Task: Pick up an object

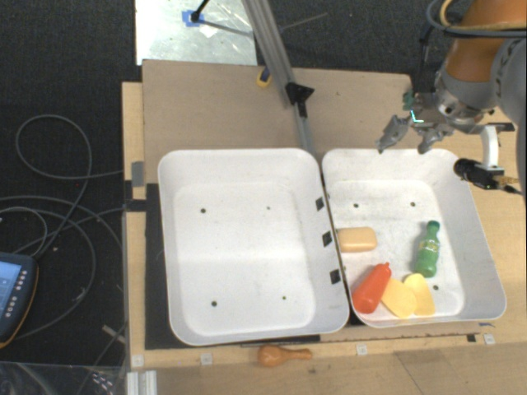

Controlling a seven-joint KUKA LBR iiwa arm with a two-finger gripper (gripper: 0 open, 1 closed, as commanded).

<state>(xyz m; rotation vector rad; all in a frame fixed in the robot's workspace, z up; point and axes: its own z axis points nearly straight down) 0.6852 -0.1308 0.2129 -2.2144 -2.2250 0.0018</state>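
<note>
The grey arm's two-finger tool hangs above the far rim of the right-hand shallow white bin, its fingers spread apart with nothing between them. Near the front of that bin lie a pale tan rounded block, a small green plastic bottle, a red plastic bottle lying tilted, and two yellow rounded pieces touching each other. The bottles' labels are too small to read. The left-hand shallow white bin sits alongside. An orange-brown pear-shaped toy rests on the table in front of the bins.
</note>
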